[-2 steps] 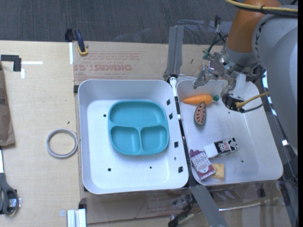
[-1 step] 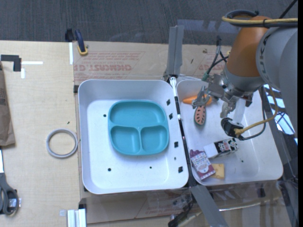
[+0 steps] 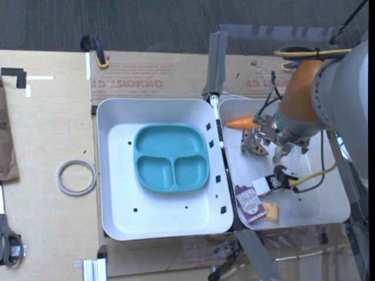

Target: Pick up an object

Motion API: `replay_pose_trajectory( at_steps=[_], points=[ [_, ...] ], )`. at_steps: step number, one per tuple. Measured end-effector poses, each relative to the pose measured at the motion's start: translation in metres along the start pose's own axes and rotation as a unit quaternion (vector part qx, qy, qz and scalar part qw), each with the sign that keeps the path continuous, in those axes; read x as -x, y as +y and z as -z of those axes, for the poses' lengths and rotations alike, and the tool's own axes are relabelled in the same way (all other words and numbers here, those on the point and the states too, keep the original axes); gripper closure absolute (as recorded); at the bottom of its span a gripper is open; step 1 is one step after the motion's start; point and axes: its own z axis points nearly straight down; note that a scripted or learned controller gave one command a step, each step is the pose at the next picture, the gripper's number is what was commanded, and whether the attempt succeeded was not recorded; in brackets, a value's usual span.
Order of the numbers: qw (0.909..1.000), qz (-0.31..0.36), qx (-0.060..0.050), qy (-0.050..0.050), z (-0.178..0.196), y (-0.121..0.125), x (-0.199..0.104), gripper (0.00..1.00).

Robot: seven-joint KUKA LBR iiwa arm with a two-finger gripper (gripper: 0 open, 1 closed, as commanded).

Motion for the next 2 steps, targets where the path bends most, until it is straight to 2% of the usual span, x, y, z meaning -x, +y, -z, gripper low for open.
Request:
replay_pose_trajectory(
  at_steps=[1,2],
  points=[
    [1.0000,-0.003,-0.004,-0.001,0.005,0.000,0.002,1.00],
    [0.9993,0.037,0.000,0.000,0.000,0.058,0.073,1.00]
  ],
)
